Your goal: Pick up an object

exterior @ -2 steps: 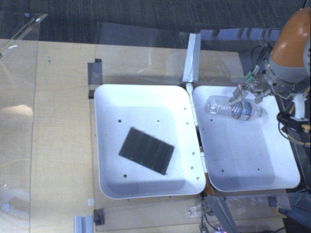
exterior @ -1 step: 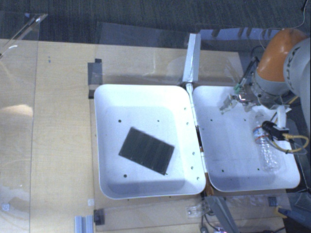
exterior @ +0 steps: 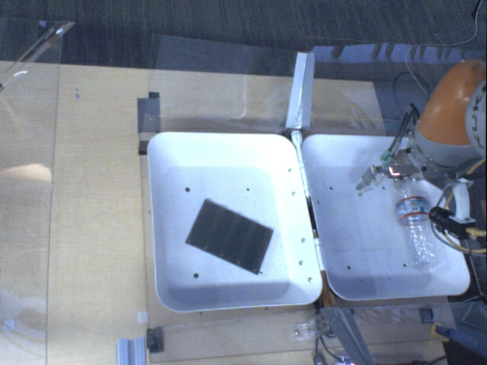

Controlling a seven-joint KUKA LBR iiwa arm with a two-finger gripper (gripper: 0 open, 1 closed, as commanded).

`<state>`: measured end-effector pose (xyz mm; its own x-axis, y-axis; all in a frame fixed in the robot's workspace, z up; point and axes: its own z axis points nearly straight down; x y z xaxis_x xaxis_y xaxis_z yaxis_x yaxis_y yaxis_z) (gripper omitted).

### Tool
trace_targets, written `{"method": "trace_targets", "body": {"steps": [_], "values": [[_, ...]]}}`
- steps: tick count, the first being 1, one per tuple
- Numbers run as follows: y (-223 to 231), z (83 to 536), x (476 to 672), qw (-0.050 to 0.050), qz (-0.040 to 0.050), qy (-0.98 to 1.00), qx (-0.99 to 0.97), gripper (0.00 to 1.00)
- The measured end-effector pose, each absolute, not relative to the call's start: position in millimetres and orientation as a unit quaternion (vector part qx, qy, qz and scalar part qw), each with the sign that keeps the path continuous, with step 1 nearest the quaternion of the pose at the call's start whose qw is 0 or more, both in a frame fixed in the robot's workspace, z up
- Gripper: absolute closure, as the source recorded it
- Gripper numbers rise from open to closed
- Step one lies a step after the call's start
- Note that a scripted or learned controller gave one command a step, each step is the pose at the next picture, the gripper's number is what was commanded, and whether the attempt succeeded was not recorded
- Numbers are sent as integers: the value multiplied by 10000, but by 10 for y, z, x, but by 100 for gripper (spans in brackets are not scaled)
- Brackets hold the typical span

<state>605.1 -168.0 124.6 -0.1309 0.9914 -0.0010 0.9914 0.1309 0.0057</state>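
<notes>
A dark grey flat rectangular pad [exterior: 230, 236] lies tilted on the floor of the left bin [exterior: 175, 158]. A clear plastic bottle [exterior: 416, 229] with a blue label band lies in the right bin [exterior: 335, 268], near its right side. My gripper [exterior: 374, 178] hangs over the upper middle of the right bin, up and to the left of the bottle and apart from it. Nothing shows in its grasp. Behind it, the arm's orange band [exterior: 449, 112] rises at the right edge.
A grey divider post [exterior: 300, 90] stands behind the seam between the two bins. Cables [exterior: 456, 226] loop beside the bottle at the right bin's edge. A wooden bench [exterior: 76, 204] with a clear sheet extends to the left.
</notes>
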Motion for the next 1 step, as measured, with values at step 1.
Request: {"method": "trace_targets", "body": {"steps": [1], "values": [[-1982, 1045, 5914, 19, 33, 7610, 6488, 0]]}}
